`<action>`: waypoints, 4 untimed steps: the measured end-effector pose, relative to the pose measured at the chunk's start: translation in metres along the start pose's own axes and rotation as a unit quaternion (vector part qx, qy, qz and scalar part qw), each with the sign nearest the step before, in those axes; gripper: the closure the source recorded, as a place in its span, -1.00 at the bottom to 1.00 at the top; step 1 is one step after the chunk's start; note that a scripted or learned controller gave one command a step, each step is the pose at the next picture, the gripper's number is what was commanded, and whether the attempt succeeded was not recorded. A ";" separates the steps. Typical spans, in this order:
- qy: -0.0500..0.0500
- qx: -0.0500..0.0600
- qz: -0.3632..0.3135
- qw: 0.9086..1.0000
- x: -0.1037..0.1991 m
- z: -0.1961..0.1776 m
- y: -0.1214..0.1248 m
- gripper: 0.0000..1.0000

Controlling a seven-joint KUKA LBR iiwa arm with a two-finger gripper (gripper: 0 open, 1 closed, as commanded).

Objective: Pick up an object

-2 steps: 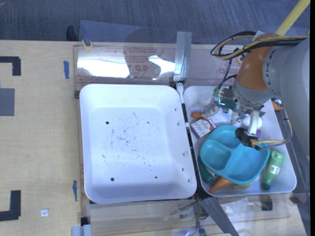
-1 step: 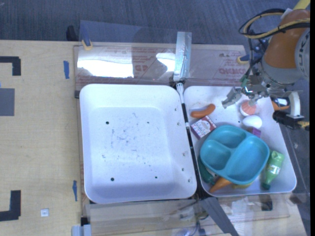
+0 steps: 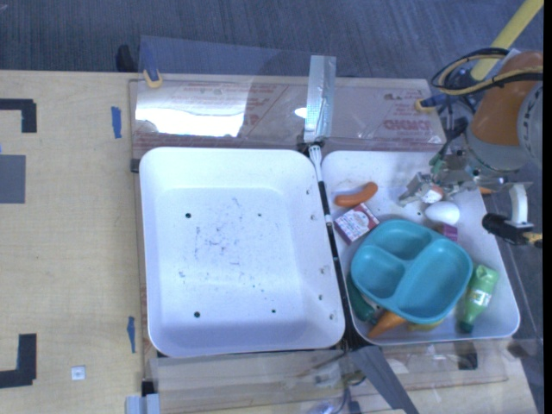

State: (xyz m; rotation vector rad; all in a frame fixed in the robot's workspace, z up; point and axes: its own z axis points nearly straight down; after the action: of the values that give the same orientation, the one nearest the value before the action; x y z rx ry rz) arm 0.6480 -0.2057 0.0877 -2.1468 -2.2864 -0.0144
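Observation:
The right bin holds several objects. A teal divided plate fills its middle. An orange sausage and a red-and-white packet lie near the bin's far left corner. A white egg-shaped object rests at the far right, and a green bottle lies along the right wall. An orange piece pokes out from under the plate's near edge. My gripper hangs low over the far right part of this bin, just beyond the white egg. I see nothing held in it.
The left bin sits beside the right one, with a divider wall between them. A clear panel and a metal post stand behind the bins. Cables and a black clamp hang by the arm at the right bin's edge.

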 end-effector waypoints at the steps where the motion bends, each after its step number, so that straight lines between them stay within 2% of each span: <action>1: -0.006 -0.004 0.002 1.000 -0.006 -0.013 0.000 1.00; 2: -0.005 0.017 -0.028 0.999 0.058 -0.001 0.016 1.00; 3: -0.006 -0.001 -0.051 0.999 0.036 -0.001 0.002 1.00; 4: -0.006 -0.005 -0.052 0.999 0.107 -0.109 0.030 1.00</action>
State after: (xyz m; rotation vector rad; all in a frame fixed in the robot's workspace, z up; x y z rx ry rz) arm 0.6705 -0.0984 0.1975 -2.0357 -2.4066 -0.0145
